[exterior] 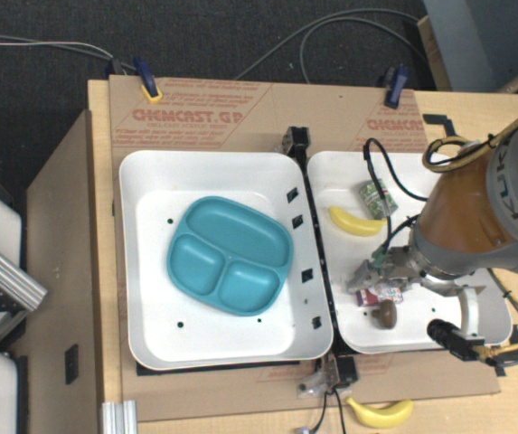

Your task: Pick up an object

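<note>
The right bin (349,333) is taken as the landmark. Within it the gripper (387,274) is seen low over the floor near the bin's middle, the arm (475,215) entering from the bin's right side. Whether anything is clasped cannot be told, the tool's tip being lost among small items. A dark brown rounded object (385,314) lies just beside the gripper, toward the bin's near edge; a small packet with red and white markings (373,294) lies between the two. A banana (355,222) rests toward the bin's far left part, its long axis running roughly across the bin, with a greenish packet (376,197) just beyond it. The left-hand bin holds a teal divided tray (230,255). On the cardboard backing (195,107) beyond the bins, "CHEMCAST" is legible in red print.
</note>
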Controlling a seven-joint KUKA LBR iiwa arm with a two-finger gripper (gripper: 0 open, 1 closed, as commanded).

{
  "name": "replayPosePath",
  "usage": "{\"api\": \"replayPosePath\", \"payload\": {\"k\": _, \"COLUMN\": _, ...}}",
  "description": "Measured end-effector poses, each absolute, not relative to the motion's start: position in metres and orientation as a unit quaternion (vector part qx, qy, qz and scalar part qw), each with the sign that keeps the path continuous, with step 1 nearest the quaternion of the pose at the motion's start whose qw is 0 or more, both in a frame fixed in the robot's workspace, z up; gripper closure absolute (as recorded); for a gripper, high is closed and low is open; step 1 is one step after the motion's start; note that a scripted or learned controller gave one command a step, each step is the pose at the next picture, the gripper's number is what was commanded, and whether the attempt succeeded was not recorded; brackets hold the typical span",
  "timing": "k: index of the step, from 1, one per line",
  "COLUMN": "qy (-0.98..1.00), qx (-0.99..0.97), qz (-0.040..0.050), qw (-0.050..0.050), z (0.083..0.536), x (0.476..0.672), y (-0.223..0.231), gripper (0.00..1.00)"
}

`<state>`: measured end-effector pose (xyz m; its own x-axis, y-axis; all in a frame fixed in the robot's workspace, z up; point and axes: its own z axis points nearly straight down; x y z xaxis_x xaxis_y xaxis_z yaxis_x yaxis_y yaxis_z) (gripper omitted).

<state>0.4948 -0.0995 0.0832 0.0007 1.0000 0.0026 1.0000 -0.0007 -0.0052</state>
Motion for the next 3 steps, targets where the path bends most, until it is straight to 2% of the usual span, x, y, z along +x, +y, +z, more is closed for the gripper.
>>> {"api": "replayPosePath", "payload": {"k": 1, "qy": -0.707, "qx": -0.707, "qz": -0.0005, "qw": 0.002, "z": 0.095, "x": 0.496, "y": -0.099, "gripper": 1.00}}
{"api": "replayPosePath", "payload": {"k": 3, "qy": -0.707, "qx": -0.707, "qz": -0.0021, "qw": -0.003, "z": 0.221, "x": 0.499, "y": -0.103, "gripper": 1.00}}
